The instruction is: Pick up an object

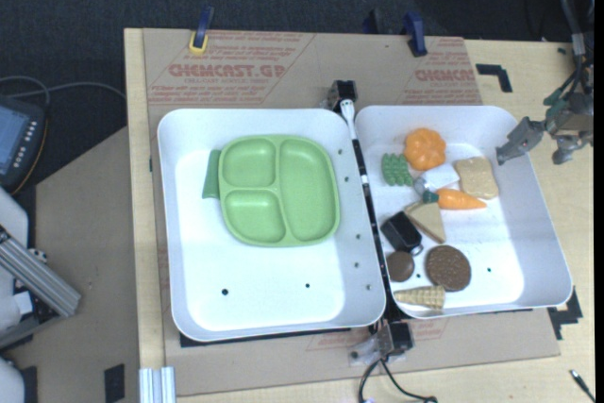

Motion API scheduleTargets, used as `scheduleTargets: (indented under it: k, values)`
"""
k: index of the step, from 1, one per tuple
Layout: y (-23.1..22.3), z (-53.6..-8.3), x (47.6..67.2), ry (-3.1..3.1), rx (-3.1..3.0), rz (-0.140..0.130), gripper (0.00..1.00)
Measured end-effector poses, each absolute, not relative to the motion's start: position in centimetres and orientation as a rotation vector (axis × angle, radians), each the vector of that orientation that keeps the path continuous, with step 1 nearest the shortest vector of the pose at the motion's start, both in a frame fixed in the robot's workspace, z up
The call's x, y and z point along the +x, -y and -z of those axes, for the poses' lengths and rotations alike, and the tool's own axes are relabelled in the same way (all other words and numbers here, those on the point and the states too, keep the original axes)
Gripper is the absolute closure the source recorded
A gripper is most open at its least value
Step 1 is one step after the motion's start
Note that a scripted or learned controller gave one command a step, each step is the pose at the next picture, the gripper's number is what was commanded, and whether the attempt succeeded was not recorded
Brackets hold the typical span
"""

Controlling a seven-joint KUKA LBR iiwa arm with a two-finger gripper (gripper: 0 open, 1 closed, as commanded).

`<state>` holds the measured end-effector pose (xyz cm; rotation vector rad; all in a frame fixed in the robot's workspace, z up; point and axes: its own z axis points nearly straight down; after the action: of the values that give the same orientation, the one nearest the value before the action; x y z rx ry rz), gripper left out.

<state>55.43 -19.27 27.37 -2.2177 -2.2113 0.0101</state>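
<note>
The right bin (538, 231) holds several toy foods: an orange fruit (425, 146), a green bumpy piece (396, 169), a tan bread block (476, 176), a carrot (461, 199), a pale wedge (427, 221), a black block (401, 231), a brown round cookie (447, 267) and a waffle cone (420, 298). My gripper (542, 144) hangs over the bin's upper right rim, to the right of the bread block. It is open, and nothing sits between its fingers.
The left bin (189, 278) contains a green divided plate (279, 189). A black divider strip (363, 203) runs between the bins. Clamps (199, 33) sit on the cardboard at the back edge.
</note>
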Motion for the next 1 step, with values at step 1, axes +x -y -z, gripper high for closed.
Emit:
scheduleTargets:
  k: [1]
  values:
    - [19.22, -28.03, 55.65, 2.223, -2.222, 0.001, 0.00]
